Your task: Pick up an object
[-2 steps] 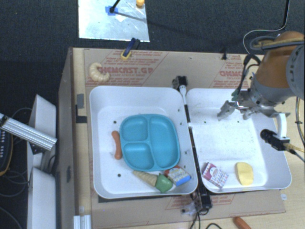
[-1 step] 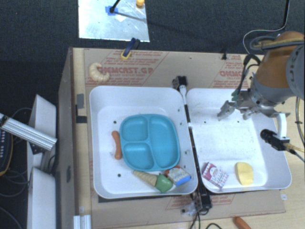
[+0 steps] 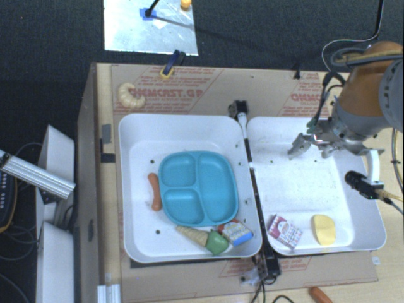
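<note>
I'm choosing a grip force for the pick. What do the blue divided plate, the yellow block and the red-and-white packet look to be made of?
Blue divided plate: probably hard moulded plastic, even colour, soft sheen, rounded compartment ridges.
Yellow block: matte, rounded edges; possibly foam or soft plastic, the look leaves it open.
Red-and-white packet: printed surface, flat form; likely thin card or plastic film, too small to tell which.
</note>
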{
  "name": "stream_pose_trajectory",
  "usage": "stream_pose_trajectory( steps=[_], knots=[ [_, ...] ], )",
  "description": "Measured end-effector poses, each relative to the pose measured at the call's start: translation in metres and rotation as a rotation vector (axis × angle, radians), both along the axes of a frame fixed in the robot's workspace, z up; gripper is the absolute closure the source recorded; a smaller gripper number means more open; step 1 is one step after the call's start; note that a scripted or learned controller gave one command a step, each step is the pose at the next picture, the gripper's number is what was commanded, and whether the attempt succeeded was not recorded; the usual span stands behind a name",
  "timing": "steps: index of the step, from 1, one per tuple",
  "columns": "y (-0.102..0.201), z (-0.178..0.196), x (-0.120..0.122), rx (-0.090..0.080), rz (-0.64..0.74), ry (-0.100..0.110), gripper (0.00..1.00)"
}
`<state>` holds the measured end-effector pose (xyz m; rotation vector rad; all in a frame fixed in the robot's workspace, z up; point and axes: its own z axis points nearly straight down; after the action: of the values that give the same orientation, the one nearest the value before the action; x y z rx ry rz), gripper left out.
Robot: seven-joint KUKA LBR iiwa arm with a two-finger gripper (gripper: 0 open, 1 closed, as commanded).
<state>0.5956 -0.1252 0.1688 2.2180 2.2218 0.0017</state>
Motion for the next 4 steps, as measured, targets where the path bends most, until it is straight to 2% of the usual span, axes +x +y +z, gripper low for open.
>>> stream_pose_trajectory(
  steps=[4],
  knots=[
    [0.0000,0.0000,0.0000,0.000,0.000,0.000,0.00]
  ],
)
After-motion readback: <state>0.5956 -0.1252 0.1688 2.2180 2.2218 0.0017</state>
